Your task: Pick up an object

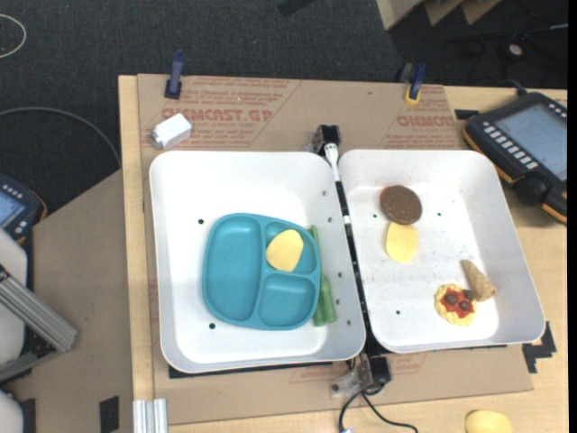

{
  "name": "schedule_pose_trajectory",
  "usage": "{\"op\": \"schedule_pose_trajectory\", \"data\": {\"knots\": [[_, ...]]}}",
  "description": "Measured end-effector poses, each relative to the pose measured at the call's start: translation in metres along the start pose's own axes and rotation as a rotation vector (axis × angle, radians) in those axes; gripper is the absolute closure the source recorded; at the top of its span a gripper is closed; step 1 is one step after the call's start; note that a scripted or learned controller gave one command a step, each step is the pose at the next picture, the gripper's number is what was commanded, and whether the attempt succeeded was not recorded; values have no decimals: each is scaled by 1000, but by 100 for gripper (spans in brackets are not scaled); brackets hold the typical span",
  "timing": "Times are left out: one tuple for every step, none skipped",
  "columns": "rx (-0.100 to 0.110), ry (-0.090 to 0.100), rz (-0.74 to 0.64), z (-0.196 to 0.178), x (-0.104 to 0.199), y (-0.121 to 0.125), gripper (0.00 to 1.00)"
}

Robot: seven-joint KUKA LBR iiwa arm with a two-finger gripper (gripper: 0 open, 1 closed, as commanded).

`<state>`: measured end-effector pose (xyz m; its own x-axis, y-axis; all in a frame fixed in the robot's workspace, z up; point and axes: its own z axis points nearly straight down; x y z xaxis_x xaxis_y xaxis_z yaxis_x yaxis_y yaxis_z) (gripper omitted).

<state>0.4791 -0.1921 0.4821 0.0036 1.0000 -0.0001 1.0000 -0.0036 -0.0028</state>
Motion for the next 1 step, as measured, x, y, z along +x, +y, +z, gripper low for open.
{"op": "schedule_pose_trajectory", "data": {"knots": [[5, 3, -1, 108, -11, 0, 100]]}}
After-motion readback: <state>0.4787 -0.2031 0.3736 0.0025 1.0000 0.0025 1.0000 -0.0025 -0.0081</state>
